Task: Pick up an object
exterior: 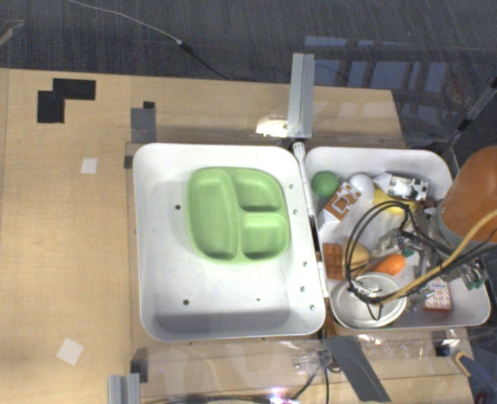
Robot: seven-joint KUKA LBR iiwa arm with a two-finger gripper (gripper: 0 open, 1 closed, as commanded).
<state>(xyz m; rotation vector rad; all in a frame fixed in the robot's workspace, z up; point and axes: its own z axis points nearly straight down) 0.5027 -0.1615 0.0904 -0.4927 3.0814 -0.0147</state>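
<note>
Left bin (pixel 160 305): white, shallow, filling the middle of the bench; a green tray (pixel 236 213) with three compartments lies in it, toward its 12 o'clock side.
Right bin (pixel 429 160): touching the left bin along one edge, crowded with small things.
Green ball (pixel 324 183): at the right bin's 11 o'clock corner, just beside the dividing edge.
Carton (pixel 346 199): white with orange print, tilted, at 4 o'clock from the ball and touching it.
Brown block (pixel 335 260): against the dividing edge, at 6 o'clock from the carton.
Metal bowl (pixel 369 300): round, at the bin's 7 o'clock corner, with black cable looping over it.
Orange piece (pixel 390 265): at 1 o'clock from the bowl, near its rim.
Small box (pixel 437 296): at 3 o'clock from the bowl, close to the bin's near wall.
Arm (pixel 482 199): orange band over the bin's 3 o'clock side, cables trailing toward the bowl.
Gripper (pixel 404 241): among the cables over the bin's middle; I cannot tell whether it is open, closed or holding anything.
</note>
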